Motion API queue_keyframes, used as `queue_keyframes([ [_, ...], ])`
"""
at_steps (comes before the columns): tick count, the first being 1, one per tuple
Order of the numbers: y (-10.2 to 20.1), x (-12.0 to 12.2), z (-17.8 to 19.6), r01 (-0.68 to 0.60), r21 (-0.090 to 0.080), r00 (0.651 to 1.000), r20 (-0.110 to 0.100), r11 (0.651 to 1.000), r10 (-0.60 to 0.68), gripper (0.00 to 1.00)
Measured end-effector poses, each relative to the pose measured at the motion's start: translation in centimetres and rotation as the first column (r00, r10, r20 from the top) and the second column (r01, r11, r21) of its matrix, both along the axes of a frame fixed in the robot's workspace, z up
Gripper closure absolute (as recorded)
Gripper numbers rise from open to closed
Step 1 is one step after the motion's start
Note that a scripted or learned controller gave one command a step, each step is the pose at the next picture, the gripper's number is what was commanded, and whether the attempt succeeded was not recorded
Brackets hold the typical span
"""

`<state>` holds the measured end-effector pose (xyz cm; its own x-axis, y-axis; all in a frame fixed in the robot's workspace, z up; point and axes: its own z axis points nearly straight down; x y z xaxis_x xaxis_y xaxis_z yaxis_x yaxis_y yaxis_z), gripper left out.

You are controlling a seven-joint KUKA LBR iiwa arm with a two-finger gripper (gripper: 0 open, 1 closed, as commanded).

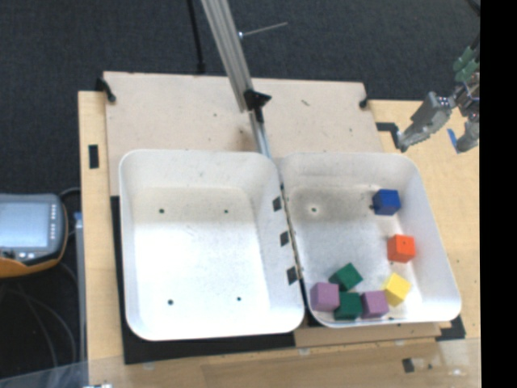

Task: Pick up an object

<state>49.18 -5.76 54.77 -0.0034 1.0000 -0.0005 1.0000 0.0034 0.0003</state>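
Two shallow white bins sit side by side on the bench (97, 217). The left bin (202, 245) shows a scuffed white floor with a few small dark dots. The right bin (323, 184) carries all the small blocks, gathered toward its right wall and near corner.

A blue cube (387, 201) lies alone in the far right part of that bin, well apart from the others. An orange cube (401, 248) sits closer to the near edge, just beside the right wall. Nearer still, a yellow cube (397, 287) rests by the rounded corner. To its left, a pink cube (375, 303) touches a dark green cube (350, 305), and a second green cube (347, 276) lies just behind that one, tilted. A larger purple cube (325, 296) stands at the left end of this cluster, touching the green pair.

The pincer (420, 128) hangs at the far right, beyond the right bin's far corner and over the bench rather than over either bin, well apart from every block. Nothing lies between its fingers, but whether they are spread or pressed together I cannot tell.

A slanted metal rail (230, 51) runs from the top toward the seam between the two bins. A grey device (31, 226) sits at the left edge, off the bench.
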Motion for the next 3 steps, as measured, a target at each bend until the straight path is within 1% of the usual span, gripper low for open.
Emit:
queue_keyframes([
  [1, 2.5, -0.8, 0.0, -0.001, 0.0, 1.0, -0.002, 1.0, 0.001, 0.0],
  [2, 5.0, 0.0, -0.1, -0.001, 0.0, 1.0, 0.001, 1.0, 0.001, 0.0],
  [3, 7.4, -0.3, 0.0, -0.001, 0.0, 1.0, -0.001, 1.0, 0.001, 0.0],
])
